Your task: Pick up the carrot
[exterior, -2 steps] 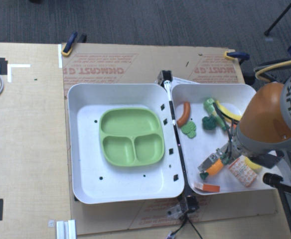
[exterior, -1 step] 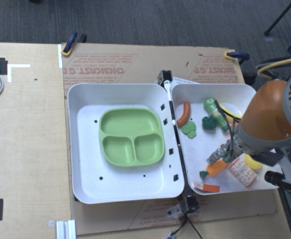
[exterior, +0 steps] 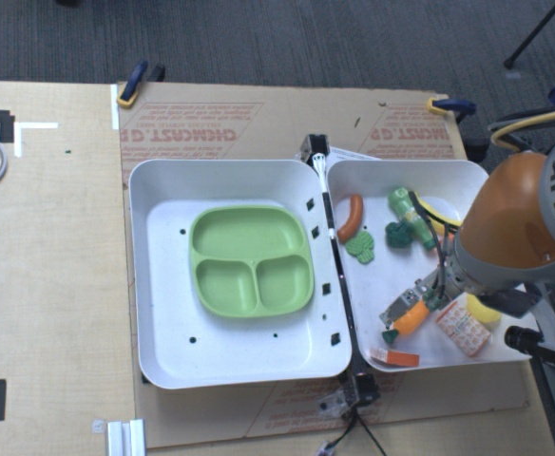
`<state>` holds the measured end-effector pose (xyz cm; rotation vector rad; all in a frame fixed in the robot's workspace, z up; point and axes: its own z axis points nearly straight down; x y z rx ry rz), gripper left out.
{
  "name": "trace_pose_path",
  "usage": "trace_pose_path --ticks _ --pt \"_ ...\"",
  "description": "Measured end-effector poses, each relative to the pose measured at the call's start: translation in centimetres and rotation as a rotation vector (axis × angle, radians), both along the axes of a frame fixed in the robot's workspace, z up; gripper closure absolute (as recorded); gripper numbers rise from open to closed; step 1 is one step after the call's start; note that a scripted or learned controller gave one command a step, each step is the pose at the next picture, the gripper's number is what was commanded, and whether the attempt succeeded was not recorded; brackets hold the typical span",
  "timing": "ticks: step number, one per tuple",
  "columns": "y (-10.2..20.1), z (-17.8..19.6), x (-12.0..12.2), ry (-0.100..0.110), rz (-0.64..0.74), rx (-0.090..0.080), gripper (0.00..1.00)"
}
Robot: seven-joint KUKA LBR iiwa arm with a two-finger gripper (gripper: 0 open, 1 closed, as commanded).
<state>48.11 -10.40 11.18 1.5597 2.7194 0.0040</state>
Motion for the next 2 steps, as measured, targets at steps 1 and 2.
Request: trace_pose_path --ticks 1,2 --pt "-0.03 0.97 0.15 -0.003 0.001 -0.001 1.00" --pt "-0.03 0.97 0.15 -0.003 0.001 -0.001 0.00"
